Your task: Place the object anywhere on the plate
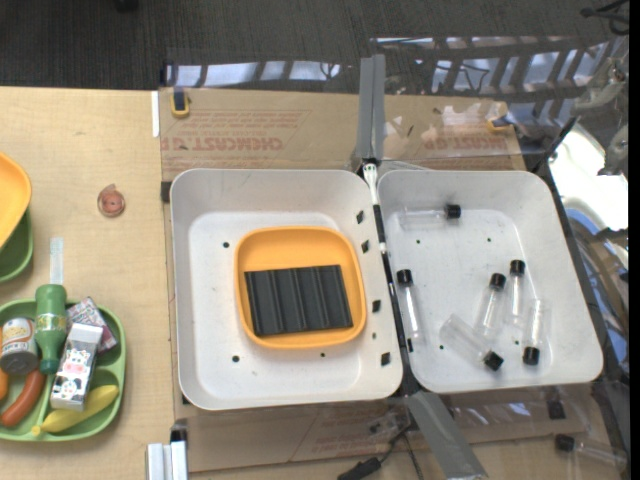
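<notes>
Orange, the plate (300, 251) lies in the left bin (200, 268), bearing a dark ribbed block (300, 300). Clear black-capped vials (492, 298) lie scattered across the right bin (470, 208), mostly toward its near right side.

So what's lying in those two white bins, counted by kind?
Clear vials with black caps: 6
Orange plate: 1
Dark ridged block: 1
Total: 8
</notes>
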